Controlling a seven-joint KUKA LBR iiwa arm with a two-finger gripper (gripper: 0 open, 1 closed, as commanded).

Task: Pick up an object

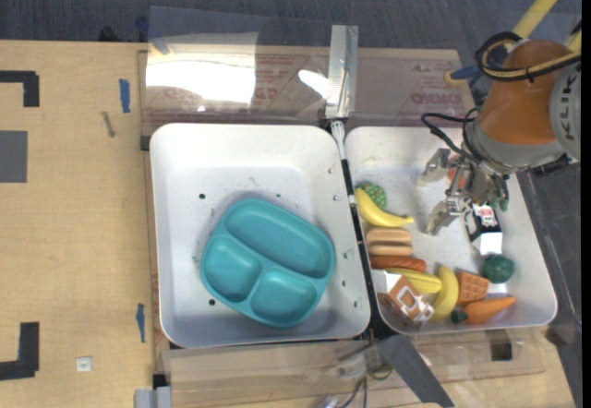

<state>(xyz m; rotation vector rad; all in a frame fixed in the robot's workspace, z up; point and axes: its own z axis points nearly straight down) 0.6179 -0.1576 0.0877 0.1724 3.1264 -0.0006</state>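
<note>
Roughly: right bin (540, 277) holds a pile of toy food along its near side; claw (450, 189) hangs just above, fingers spread, gripping nothing. Nearest pick, the banana (377, 210), likely light hard plastic, slick, curved; take it across the narrow middle.

Your arm (531, 106) enters from the right edge: grey body, orange band above the wrist, cables looped about it. Your wrist angles down and to the left. Your gripper (441, 192) hangs below it, metal fingers (434, 166) spread apart, nothing between them.
</note>
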